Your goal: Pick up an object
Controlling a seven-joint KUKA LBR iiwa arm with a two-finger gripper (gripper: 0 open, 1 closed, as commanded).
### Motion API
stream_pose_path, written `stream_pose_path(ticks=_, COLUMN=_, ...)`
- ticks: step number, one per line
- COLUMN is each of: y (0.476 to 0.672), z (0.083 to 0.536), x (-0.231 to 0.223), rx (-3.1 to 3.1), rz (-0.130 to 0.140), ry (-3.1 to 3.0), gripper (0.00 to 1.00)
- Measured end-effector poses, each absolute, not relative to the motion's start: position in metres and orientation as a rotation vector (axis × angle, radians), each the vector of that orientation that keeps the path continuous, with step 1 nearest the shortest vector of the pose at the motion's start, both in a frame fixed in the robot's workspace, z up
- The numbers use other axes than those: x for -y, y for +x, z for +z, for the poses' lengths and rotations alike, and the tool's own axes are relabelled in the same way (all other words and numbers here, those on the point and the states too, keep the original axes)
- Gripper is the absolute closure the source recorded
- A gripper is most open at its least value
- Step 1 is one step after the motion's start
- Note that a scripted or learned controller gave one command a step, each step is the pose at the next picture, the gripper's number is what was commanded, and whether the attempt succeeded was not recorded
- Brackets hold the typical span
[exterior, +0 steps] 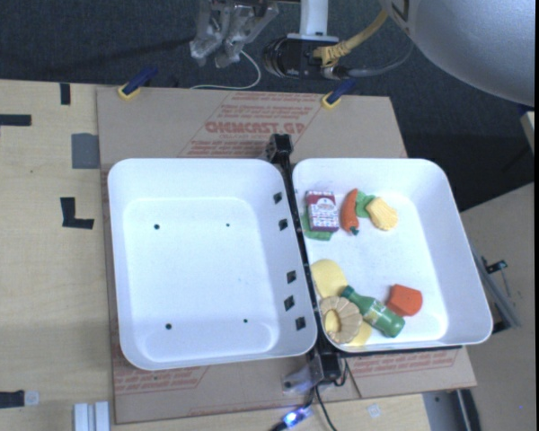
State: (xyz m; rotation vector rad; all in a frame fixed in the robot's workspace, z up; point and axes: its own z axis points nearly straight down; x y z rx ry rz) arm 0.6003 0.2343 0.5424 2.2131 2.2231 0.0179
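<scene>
gripper [223, 45] hangs at the top of the camera view, above the dark floor past the cardboard sheet [251, 124], well apart from both bins. fingers state: cannot tell, too blurred and small; nothing visibly held.

left bin [126, 187] has bare white floor. all candidates sit in the right bin [431, 182]: red box [321, 212] near the divider, orange carrot-like piece [349, 210] just beside it, corn piece [380, 213] with a green bit next to that. lower down: yellow rounded piece [327, 276], tan ridged disc [340, 319], green bottle [375, 313] lying on its side touching the disc, orange-red block [405, 300] just beside the bottle.

handling guess: all look like small plastic toy food, light, rigid, a bit slick, not fragile. the orange-red block looks easiest, flat sides, some free space on its far side; pinch across its short width. red box also ok but close to the divider wall. bottle and disc are crowded, rounded, likely to roll or slip out.
</scene>
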Motion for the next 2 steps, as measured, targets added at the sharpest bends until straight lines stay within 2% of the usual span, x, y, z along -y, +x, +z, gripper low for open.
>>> stream_pose_path(ticks=1, y=0.477, z=0.402, x=-0.234, rx=-2.235, rz=-0.03, ry=2.221, gripper=1.0)
stream_pose_path(ticks=2, y=0.504, z=0.542, x=-0.234, rx=-2.223, rz=0.019, ry=2.214, gripper=1.0)
